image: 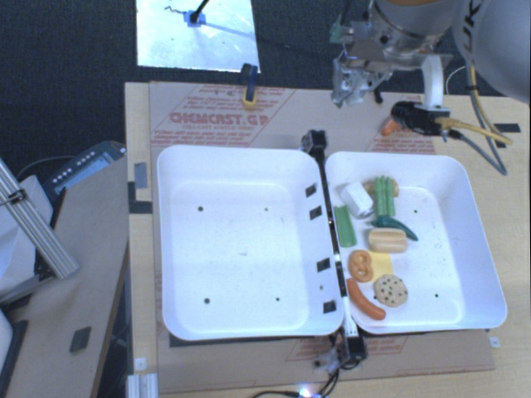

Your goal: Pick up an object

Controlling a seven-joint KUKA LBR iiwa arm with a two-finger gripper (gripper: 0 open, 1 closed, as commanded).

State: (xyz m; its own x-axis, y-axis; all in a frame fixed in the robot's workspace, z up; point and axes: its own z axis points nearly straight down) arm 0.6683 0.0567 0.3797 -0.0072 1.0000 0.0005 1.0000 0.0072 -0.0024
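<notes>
Candidate objects all lie in the right bin (465, 222), clustered against its left wall: a white block (358, 198) nearest the far edge, a bundle of green stalks (384, 196) beside it, a flat green strip (343, 225) along the wall, a bread roll (387, 240), a pretzel (361, 264) touching a yellow slice (380, 263), a chip cookie (390, 290), and an orange-red sausage (365, 298) toward the near edge. They look like small toy foods; judged light, stiff and smooth-skinned, so liable to slip or skate if nudged. The roll seems the best grasp: rounded, raised off the floor, take across its short width. Flat pieces would be hard to get under. The left bin (241, 239) adjoins. The claw (348, 85) hangs above the table's far edge, well apart from the pile; whether its fingers are apart or together I cannot tell.
</notes>
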